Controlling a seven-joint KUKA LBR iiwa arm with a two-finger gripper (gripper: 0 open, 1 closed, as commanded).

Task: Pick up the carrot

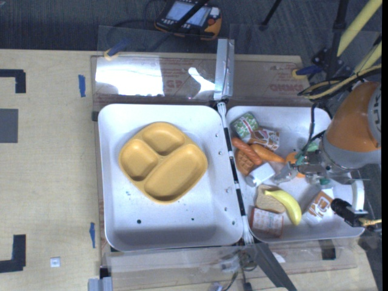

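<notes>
The carrot [262,153] is a long orange piece lying slantwise in the upper left part of the right bin [285,115], with its right end pointing toward the arm. My gripper [297,166] hangs low in the middle of that bin, just past the carrot's right end and close to it. A small orange and green bit [294,157] shows at the gripper's tip, and I cannot tell whether it touches the carrot. The grey wrist with the orange band [356,126] reaches in from the right.
Around the carrot lie a green and white packet [245,126], an orange ridged piece [245,161], a white block [262,174], a banana [289,205], a bread slice [270,202] and small packets [319,205]. The left bin [121,220] holds a yellow divided plate [162,161].
</notes>
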